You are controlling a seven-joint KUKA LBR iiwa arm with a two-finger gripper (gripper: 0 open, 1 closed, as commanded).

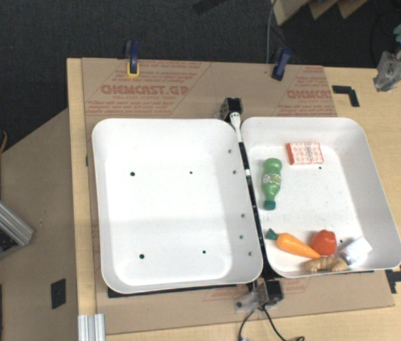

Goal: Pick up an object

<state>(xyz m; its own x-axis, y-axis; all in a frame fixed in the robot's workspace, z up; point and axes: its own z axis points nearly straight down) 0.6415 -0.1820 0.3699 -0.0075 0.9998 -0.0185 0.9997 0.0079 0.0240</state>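
Observation:
The right bin point(371, 183) holds several objects. A pink patterned box point(305, 153) lies near its back. A green bottle point(271, 182) lies by the divider, cap toward the front. At the front are an orange carrot point(294, 245), a red tomato-like object point(323, 242), a tan ginger-like piece point(326, 264) and a small white object point(357, 250). My gripper point(394, 68) appears as a grey metal piece at the upper right, above the bench and well behind the right bin, far from every object.
The left bin point(165, 204) sits beside the right one, joined by a black strip point(247, 183). Both rest on a cardboard sheet point(186, 84) held by two blue clamps point(132, 54). Cables run at the front edge point(261, 311).

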